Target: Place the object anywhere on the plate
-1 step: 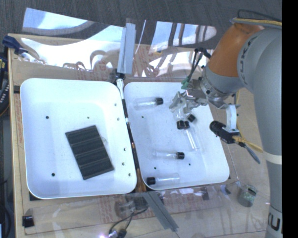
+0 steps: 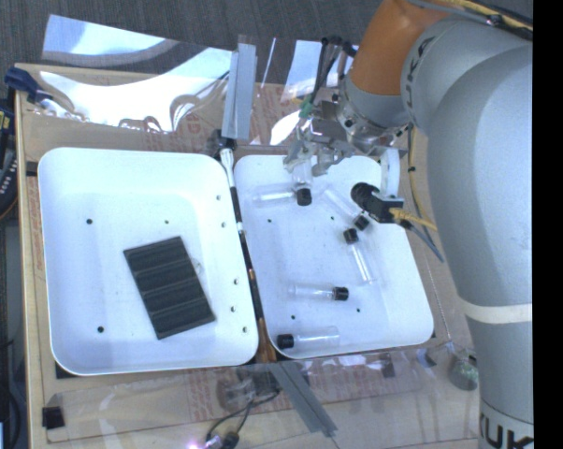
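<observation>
Gripper [image 2: 311, 157] hangs over the far edge of the right bin [image 2: 403, 321], near that bin's far left corner, below the grey arm [image 2: 478, 157] and its orange band [image 2: 389, 45]. Whether it is wide, narrow or holding anything cannot be told, since the metal parts blur together against the white floor.

Just beneath it, near the far edge, lies a clear vial with a black cap [image 2: 283, 195], the cap pointing towards the bin's middle. A second capped vial [image 2: 357, 251] lies at a slant near the bin's centre right, close to a black fitting [image 2: 368, 197] on the arm. A third vial [image 2: 319, 293] lies flat lower down, well apart from the others, and a fourth [image 2: 307, 341] rests against the near edge by the near left corner. The middle of this bin's floor between the vials is bare.

Across the dividing rims, the left bin [image 2: 66, 185] carries the dark ribbed plate [image 2: 168, 286], set askew towards the near right part, with white floor on its far and left sides.
</observation>
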Available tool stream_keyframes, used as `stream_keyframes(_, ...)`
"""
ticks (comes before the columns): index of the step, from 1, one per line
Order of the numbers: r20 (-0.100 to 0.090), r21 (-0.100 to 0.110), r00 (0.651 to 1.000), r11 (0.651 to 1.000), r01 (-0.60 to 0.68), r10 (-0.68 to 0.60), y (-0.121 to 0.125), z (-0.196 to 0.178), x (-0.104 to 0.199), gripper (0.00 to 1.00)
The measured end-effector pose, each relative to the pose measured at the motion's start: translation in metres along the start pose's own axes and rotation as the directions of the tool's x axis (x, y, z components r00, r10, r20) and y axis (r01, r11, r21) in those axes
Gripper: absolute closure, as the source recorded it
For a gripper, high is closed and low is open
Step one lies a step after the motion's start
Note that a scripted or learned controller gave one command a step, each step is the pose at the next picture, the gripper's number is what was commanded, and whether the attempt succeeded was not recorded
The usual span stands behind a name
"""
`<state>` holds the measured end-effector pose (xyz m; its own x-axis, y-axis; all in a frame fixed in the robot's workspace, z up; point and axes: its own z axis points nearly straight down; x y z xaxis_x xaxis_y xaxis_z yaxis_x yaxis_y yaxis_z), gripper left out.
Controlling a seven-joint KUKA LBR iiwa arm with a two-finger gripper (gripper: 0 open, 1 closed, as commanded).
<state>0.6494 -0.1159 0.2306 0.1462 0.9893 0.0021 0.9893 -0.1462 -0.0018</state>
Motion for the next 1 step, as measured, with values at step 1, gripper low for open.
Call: stream_keyframes(1,0.001,0.000,1.000,1.000,0.000,0.000,0.0000,-0.0001,-0.0006,0.00)
